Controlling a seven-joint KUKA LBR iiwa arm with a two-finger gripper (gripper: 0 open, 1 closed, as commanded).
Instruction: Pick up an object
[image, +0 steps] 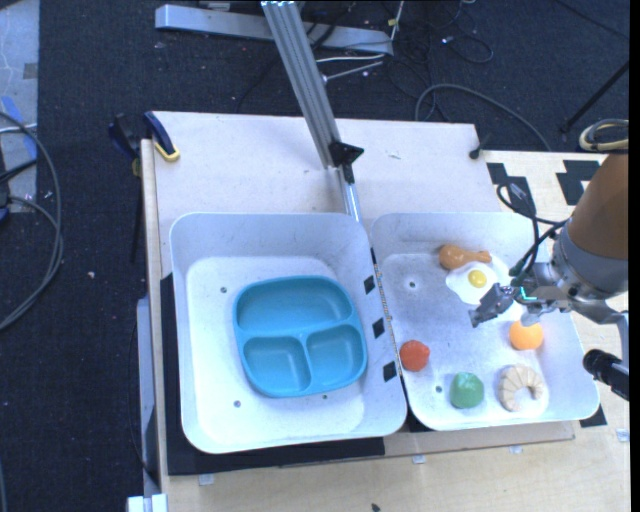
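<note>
Wood-toned bench (420, 170) bears right bin (405, 245) | near edge: green piece (465, 389), shrimp (522, 387) | mid-bin: red piece (414, 354), orange (526, 335) | gripper (492, 303) beside fried egg (471, 282), finger gap unreadable | beyond: croissant-like piece (462, 256) | left: blue divided tray (298, 334) | far: black carpet (80, 90)

Grey arm (590, 262), orange band, dark cabled wrist

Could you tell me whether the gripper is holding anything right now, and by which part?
Nothing shows between the fingers of the gripper. It hangs over the right bin, beside the fried egg.
</note>
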